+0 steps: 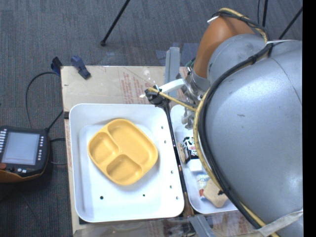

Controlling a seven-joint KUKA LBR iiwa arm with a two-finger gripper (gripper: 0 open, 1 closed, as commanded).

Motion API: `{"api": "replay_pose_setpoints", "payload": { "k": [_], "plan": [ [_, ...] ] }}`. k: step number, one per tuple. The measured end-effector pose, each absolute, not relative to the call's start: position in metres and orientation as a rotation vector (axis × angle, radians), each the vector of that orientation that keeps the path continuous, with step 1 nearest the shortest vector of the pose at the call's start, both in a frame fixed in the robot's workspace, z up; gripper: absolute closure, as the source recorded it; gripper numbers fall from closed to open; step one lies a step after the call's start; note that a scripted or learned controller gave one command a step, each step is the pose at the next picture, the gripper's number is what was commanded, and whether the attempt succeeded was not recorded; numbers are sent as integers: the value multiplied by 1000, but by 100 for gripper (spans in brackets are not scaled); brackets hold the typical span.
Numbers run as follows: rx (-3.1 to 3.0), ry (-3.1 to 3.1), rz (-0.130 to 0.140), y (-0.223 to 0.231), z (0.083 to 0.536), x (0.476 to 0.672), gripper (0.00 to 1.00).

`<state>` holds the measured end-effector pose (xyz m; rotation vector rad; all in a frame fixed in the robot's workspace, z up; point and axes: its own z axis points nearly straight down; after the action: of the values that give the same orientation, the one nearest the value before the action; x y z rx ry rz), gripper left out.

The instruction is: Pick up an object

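Objects for picking lie in two white bins on the counter [98,85]. Most plainly seen is a yellow divided plate [123,151], with three compartments, lying flat in the left bin [86,201] a little toward 11 o'clock of that bin's middle, turned at a slant to the bin's walls and touching none of them.

In the right bin [195,205], at 3 o'clock from the plate, the grey arm [256,132] covers most of the floor. A narrow strip of that bin shows along its left wall: a small black-and-white item [190,148] near the middle of the strip, a small white packet [203,181] below it toward 6 o'clock, and a tan piece [216,195] just beside the packet, close to the bin's near rim. What these small things are cannot be told.

The arm's orange band [217,38] shows at 12 o'clock of the grey casing, and the wrist drops down over the far end of the right bin. The end effector is hidden behind the arm's bulk, so its state cannot be told.

On the floor at 9 o'clock from the counter sits a handheld control pendant [22,152] with a grey screen, its cable looping up toward the counter's far left corner.
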<state>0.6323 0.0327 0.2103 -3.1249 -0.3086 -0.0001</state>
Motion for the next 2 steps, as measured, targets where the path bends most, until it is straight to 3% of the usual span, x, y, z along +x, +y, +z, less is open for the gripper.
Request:
{"api": "replay_pose_setpoints", "payload": {
  "k": [1, 2],
  "plan": [
    [-3126, -305, 11, 40, 184, 636, 100],
    [-3125, -308, 5, 55, 185, 639, 100]
  ]
}}
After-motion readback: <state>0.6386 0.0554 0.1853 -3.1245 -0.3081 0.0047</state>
